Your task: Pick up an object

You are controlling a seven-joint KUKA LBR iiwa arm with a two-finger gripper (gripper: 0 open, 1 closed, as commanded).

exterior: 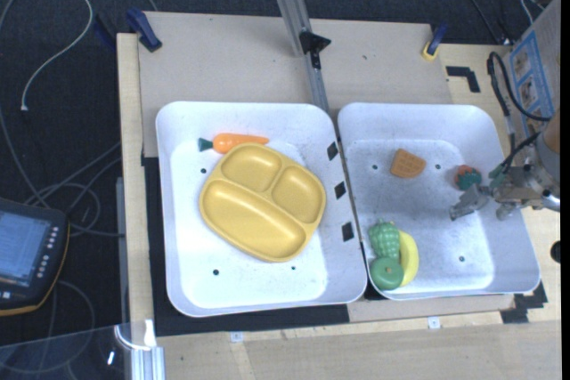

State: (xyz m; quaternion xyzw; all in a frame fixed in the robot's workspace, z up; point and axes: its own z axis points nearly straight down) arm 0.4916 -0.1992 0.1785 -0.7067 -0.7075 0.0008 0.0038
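gripper (481,198) low over right bin (445,116), at its right side; grip state unclear, cannot tell. nothing lifted yet. nearest object, small red-green toy (467,176), lies just beside gripper. pick not done.

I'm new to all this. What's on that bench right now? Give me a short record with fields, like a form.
left bin: yellow divided plate, toy carrot beside its far edge
right bin: orange cracker-like piece, green bumpy toy against a yellow piece in the near left corner, small red-and-green item
gripper: over the right bin's right side, nothing visibly held
arm: enters from the right
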